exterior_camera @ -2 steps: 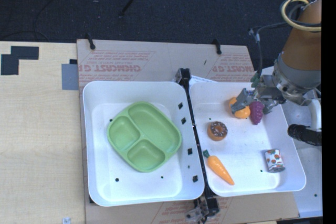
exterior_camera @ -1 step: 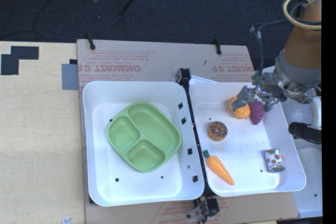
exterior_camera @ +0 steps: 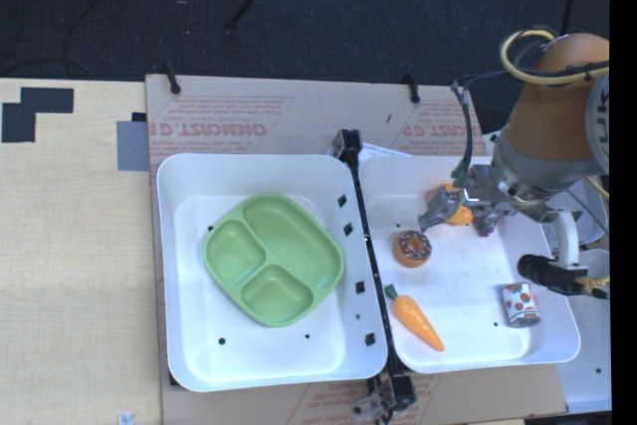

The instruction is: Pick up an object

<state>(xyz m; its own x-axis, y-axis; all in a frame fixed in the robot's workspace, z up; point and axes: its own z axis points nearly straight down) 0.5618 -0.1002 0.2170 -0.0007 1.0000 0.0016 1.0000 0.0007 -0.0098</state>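
Doughnut [exterior_camera: 411, 248], carrot [exterior_camera: 418, 321] and a small can [exterior_camera: 519, 304] lie in the right bin [exterior_camera: 468, 358]. Claw [exterior_camera: 460, 209], spread, hovers over a yellow-orange toy [exterior_camera: 457, 212] at the far side; next, judging by this, descend and pinch it.

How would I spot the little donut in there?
Look in the right-hand white bin, near its left wall. The donut lies just above the orange carrot. Unlike the long carrot, it is a small round ring with dark chocolate icing.
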